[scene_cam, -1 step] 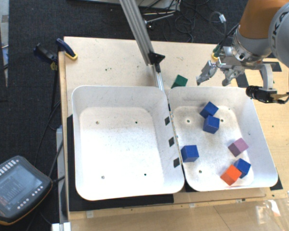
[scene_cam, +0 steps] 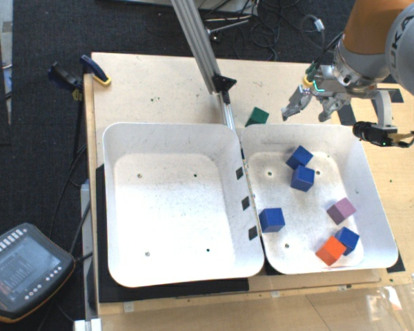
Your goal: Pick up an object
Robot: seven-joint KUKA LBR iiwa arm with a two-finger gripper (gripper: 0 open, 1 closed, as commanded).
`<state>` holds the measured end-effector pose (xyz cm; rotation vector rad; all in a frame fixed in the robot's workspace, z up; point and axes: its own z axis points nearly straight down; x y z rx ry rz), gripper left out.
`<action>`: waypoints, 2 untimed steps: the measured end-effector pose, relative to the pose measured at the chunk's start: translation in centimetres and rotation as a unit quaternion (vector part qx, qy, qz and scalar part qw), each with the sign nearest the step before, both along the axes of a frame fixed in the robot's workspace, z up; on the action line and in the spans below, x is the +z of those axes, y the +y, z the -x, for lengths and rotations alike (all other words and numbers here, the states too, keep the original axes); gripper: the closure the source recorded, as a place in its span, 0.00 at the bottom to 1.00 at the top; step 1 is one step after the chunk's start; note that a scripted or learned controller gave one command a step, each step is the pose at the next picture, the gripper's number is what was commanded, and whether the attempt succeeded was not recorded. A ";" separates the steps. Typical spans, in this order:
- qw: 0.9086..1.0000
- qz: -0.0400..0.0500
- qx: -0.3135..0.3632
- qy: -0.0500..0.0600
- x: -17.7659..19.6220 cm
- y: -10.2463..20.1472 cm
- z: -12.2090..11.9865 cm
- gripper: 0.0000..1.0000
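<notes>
Four blue cubes [scene_cam: 301, 178], one orange [scene_cam: 330, 251], one purple [scene_cam: 340, 210]

Grey arm [scene_cam: 403, 29] banded in orange; 2 grey fingers [scene_cam: 297, 103] and a black cable are carried.

Bright even overhead light, soft faint shadows, white bins [scene_cam: 172, 140] slightly overexposed, sharp focus

No readable text, label, brand or number anywhere. Pendant screen [scene_cam: 17, 264], far left and below gripper [scene_cam: 310, 107], too blurred to read.
</notes>
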<state>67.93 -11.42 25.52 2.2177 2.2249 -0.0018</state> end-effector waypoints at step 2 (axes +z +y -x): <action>1.000 0.000 -0.002 0.003 -11.3 -0.1 0.1 0.00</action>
